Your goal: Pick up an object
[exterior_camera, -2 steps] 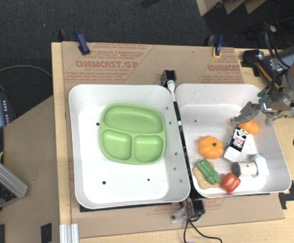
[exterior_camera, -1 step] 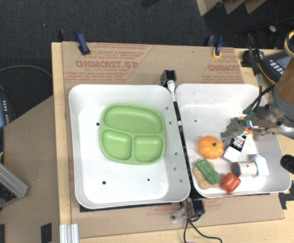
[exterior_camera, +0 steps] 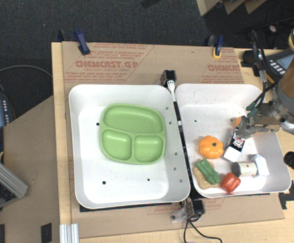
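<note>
- From here I see the grey arm's two-finger gripper low over the right white bin, above a small white-and-black block; how it stands I cannot tell.
- Just beside lie an orange toy pumpkin, a green pod and a red pepper.
- The left white bin bears a green divided plate.

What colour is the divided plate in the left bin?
Light green: the divided plate is plain, with no pattern, seen clearly in the camera view.
</note>
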